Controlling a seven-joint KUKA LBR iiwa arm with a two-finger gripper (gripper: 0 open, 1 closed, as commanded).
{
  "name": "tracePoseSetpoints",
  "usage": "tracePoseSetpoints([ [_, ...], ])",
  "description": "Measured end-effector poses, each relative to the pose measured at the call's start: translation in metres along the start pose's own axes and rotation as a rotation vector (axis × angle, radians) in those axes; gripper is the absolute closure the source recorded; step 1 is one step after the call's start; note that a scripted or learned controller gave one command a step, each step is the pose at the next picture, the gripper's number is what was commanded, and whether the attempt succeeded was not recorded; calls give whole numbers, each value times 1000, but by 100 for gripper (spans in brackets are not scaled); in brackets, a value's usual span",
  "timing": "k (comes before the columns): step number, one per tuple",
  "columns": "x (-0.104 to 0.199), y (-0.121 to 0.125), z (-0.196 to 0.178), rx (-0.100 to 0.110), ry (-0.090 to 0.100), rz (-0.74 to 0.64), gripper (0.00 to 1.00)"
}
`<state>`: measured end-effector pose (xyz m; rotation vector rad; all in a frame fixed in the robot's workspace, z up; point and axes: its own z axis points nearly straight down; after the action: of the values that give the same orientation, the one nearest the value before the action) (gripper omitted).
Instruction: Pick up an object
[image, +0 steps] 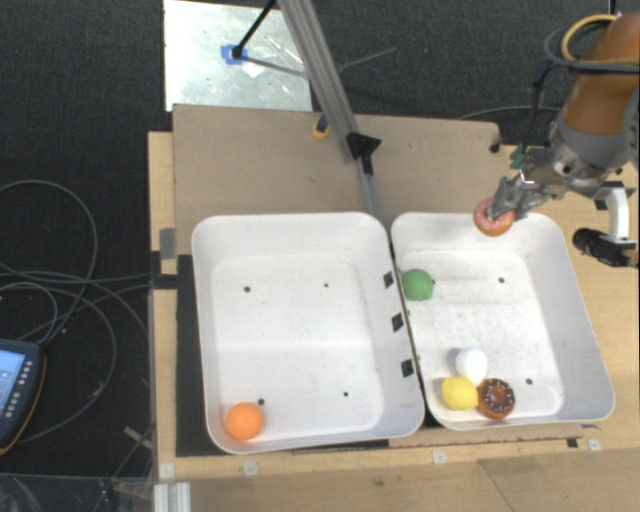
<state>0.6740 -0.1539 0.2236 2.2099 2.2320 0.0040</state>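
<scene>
Gripping pink donut (493, 219) | pincer (508, 203) clenched on it | above right bin (590, 370) far rim

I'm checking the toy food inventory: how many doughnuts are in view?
2. A pink doughnut sits between the gripper fingers above the right bin's far edge; a chocolate doughnut lies in its near corner.

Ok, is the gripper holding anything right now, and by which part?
Yes, the gripper holds the pink donut by its upper rim, above the far edge of the right bin.
</scene>
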Motion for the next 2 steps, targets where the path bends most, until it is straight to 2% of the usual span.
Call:
tracePoseSetpoints([
  [2,108,-5,13,2,1,0,100],
])
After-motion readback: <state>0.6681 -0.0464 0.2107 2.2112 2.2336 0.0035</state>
